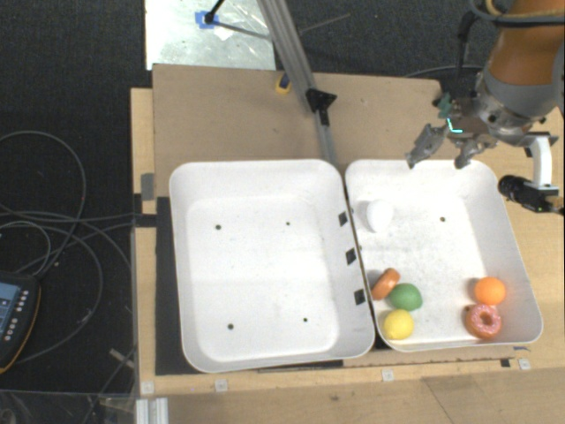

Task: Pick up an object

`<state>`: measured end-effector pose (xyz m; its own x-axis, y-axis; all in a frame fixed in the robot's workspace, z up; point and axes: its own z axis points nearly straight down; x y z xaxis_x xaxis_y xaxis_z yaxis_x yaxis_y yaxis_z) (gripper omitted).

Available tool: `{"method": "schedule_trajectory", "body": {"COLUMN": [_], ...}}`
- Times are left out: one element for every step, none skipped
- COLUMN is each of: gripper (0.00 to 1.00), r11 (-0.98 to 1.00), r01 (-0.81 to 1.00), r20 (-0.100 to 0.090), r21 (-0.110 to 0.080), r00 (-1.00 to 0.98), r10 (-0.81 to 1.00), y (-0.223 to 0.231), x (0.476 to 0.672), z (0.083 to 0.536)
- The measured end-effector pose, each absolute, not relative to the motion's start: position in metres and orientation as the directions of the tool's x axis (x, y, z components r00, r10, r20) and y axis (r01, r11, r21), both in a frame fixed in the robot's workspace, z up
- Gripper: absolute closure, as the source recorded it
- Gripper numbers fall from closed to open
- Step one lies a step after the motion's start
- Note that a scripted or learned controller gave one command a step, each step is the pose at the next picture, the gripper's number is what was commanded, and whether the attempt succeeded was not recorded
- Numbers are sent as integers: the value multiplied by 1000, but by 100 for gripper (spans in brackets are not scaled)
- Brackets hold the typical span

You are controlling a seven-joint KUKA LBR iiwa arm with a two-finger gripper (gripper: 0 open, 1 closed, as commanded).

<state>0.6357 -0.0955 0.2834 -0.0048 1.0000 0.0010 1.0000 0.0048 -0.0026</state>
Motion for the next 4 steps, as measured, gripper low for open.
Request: {"method": "schedule_trajectory", "body": {"gripper": [0,0,0,0], "r11": [5,1,1,3], "r01": [1000,1000,1000,1000], "r20": [0,0,1,1], "r21": [1,-3,-5,-4], "r00": [-5,-1,-1,-3], "r10": [1000,1000,1000,1000], "y": [-96,-99,-99,-89], "x": [636,639,634,636], "z": [286,224,162,106]}}
